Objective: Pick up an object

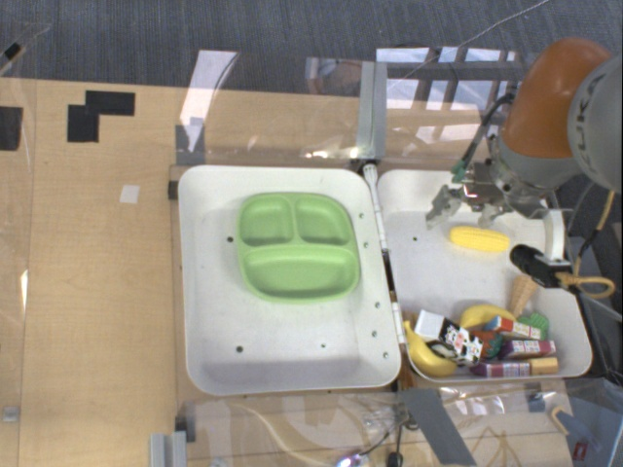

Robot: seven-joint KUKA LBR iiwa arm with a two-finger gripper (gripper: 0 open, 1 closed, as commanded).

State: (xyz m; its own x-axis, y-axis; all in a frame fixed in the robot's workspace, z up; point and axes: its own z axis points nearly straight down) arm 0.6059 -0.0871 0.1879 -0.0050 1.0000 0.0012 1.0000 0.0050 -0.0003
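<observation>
A: Camera view. Where do we stand on the pick?

B: We have the pincer (pixel 464 212) over the far half of the right bin (pixel 419 270), low over the floor. Fingers look spread wide, nothing between them, so we read it as released and empty.

A: Nearest candidate?

B: The corn cob (pixel 479 239). It lies flat on the bin floor, just on the near side of the pincer and slightly to the view's right. We see a thin gap, so no contact.

A: Axis?

B: Long axis runs left to right across the view, and the fingers are spread along much the same line. We judge that we need a wrist turn to close across the cob's short width, plus a small shift toward the near edge.

A: Other options?

B: A heap in the near right corner of that bin: a banana (pixel 428 353), an ice-cream cone (pixel 524 295) and small packets we can't name. It's well apart from the pincer and crowded. The left bin (pixel 209 290) has a green divided plate (pixel 297 246), which is flat and poor for a pinch.

A: So we pick the cob.

B: Agreed. The risk we see is that it rolls when touched.
</observation>
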